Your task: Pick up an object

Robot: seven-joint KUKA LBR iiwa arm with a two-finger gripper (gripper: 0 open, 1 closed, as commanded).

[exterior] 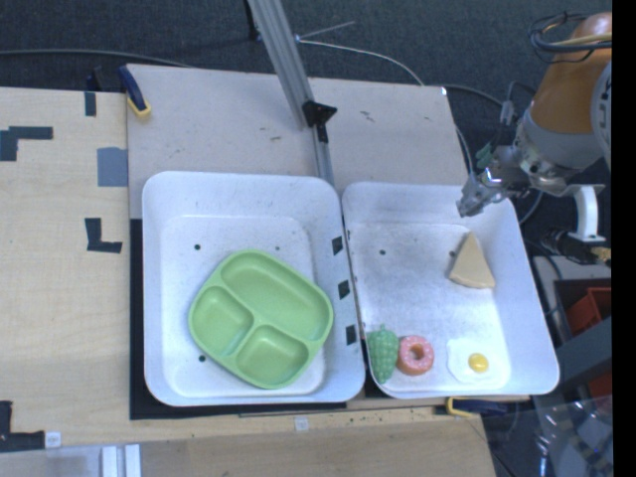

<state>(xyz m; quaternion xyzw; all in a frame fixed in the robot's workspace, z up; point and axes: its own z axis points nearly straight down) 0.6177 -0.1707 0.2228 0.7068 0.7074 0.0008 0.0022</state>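
The right bin (397, 266) holds a tan cheese wedge (472, 264) near its right wall. Along its front edge lie a green leafy toy (383, 354), a pink frosted donut (414, 355) and a white fried egg with a yellow yolk (476, 363). My gripper (471, 203) hangs over the bin's back right corner, above and just behind the cheese wedge, with nothing visibly in it. The arm comes down from the upper right.
The left bin (169, 217) holds a light green divided plate (260, 318). A slanted metal pole (288, 53) rises behind the bins, ending at the divide between them. Cables trail across the dark floor at the back right.
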